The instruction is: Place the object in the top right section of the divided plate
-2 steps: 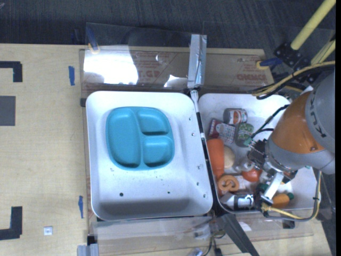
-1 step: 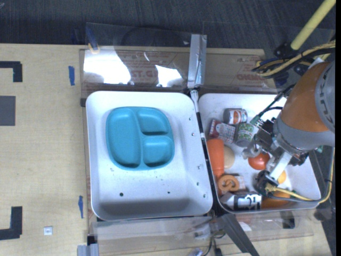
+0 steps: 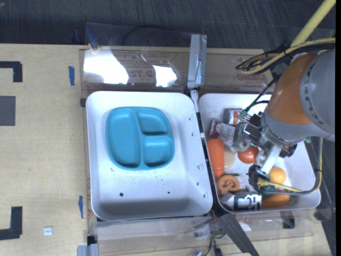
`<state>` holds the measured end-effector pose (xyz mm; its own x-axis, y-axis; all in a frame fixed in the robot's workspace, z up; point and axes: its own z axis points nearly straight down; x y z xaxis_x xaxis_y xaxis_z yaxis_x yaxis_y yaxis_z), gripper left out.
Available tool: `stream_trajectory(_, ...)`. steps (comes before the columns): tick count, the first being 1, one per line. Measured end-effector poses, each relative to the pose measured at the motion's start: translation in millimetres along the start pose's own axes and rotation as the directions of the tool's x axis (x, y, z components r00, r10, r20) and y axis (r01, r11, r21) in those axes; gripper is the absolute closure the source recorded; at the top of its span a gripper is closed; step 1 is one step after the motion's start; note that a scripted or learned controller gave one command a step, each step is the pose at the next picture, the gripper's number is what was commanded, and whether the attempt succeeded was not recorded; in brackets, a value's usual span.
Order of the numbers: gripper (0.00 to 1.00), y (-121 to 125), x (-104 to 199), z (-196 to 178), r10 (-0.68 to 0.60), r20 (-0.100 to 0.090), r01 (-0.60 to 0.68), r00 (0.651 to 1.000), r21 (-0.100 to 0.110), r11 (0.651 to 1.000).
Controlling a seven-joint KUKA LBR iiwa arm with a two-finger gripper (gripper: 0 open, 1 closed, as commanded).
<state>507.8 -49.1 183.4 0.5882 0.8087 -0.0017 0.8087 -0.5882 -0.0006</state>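
The fingers are down in the right bin, low among the clutter at its far end. From here I can't tell whether they're apart or together. Just beside them lie a small tin and a red-and-white packet. A red tomato sits just on the near side. A long orange carrot runs along the bin's left wall, with a pretzel-shaped piece at its near end. An orange ball and a black bottle lie toward the near rim.

I can't make out which of these is the object to be moved, but all of them are in that right bin. The grey arm with its orange band reaches in over the bin from the right.

The blue divided plate lies in the left bin, well apart from all of this, its top right section facing up. Both bins sit side by side on the pale wooden worktop.
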Motion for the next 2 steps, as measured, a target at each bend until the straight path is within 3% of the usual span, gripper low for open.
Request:
stream_trajectory(1, 1.00, 25.4, -40.3, 88.2, -0.109, -0.002, 0.109, 0.994, -0.003, 0.994)
stream_trajectory(2, 1.00, 19.0, -63.6, 92.1, 0.289, -0.016, -0.289, 0.957, -0.010, 0.957)
